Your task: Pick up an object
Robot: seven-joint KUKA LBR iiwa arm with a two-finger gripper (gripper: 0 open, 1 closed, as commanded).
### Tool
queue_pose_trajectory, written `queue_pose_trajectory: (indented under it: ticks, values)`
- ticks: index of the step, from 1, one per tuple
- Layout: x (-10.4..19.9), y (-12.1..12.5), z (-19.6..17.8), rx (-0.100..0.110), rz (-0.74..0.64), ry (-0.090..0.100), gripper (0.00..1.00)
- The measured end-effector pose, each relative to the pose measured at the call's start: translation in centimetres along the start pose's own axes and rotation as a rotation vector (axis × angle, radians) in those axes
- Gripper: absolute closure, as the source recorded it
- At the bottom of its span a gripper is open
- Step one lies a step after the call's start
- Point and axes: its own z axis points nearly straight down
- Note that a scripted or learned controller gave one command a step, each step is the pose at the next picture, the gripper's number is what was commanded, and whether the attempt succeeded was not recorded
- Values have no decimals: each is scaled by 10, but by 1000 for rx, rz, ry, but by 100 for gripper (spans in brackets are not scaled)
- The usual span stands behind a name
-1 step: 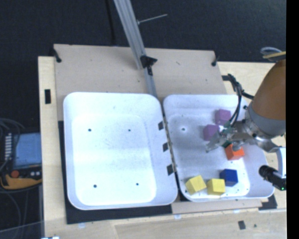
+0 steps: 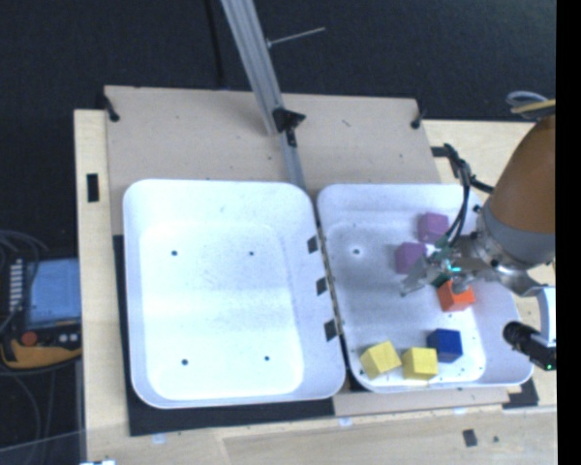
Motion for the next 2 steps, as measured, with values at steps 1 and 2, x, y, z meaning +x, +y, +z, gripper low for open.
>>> queue_pose_trajectory:
  ticks: [1, 2]
  values:
    - [7, 6, 53, 7, 1, 1, 0]
    - [10, 4, 95, 6, -1, 1, 0]
